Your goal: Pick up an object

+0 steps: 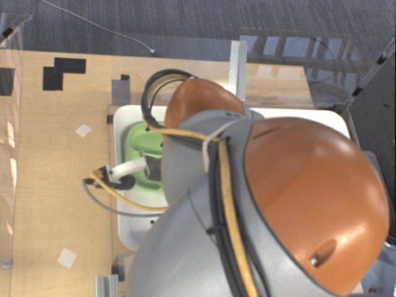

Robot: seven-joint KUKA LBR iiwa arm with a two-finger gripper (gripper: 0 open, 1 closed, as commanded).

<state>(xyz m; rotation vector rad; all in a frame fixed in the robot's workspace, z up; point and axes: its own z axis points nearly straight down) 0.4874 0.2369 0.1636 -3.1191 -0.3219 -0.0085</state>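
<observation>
Camera view, looking down at a slant on a pale wooden counter [55, 178]. The robot arm [260, 209] fills most of the right and near part of the scene: a big grey body with a glossy orange dome close to the lens, and a second, smaller orange band [198, 101] farther along toward the wrist. Black and yellow cables [226, 228] run along the arm, and a black cable loops [162, 82] above the wrist.

The arm reaches leftward and down into the left white bin [133, 228], whose rounded near-left corner and left wall show beside the arm. Inside that bin lies a bright green object [137, 142], flat and tray-like as far as I can see, with its right part hidden under the wrist. The claw [148, 166] sits low over this green object, with a white part and a black fitting [120, 173] sticking out to the left over the bin's wall. The arm blocks the claw's tips, so I cannot tell how it stands or whether it grips anything.

A strip of the right white bin [331, 119] shows behind the orange dome. Black angular markers [62, 72] lie on the counter at far left.
</observation>
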